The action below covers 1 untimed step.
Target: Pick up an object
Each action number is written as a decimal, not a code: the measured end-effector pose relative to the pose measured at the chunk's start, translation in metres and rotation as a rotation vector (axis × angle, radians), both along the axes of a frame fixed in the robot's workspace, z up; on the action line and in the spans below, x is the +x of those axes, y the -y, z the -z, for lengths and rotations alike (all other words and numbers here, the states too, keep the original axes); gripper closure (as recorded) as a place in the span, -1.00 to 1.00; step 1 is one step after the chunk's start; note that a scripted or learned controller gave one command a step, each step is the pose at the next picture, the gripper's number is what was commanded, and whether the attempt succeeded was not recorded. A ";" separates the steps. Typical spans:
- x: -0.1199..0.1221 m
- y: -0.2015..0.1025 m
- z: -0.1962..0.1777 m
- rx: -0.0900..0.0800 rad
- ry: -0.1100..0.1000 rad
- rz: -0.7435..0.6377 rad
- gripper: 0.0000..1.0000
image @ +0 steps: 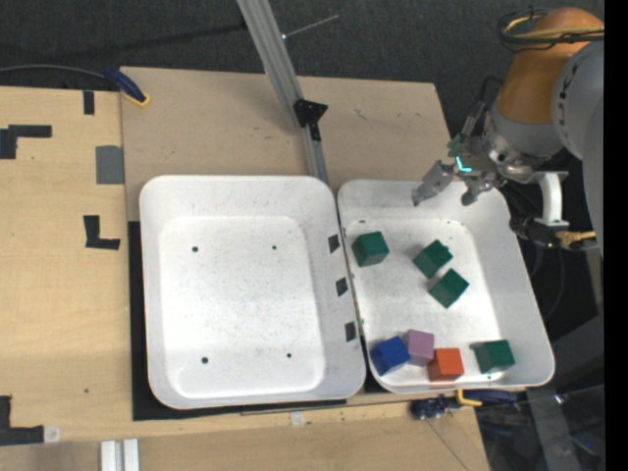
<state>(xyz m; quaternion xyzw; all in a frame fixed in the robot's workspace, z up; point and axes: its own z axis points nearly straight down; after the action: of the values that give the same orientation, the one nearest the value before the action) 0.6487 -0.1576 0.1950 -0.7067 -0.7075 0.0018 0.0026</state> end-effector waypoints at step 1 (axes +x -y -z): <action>0.001 0.000 -0.003 -0.002 0.004 -0.001 -1.00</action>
<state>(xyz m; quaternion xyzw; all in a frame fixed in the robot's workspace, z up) 0.6498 -0.1578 0.1983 -0.7063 -0.7079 0.0011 0.0001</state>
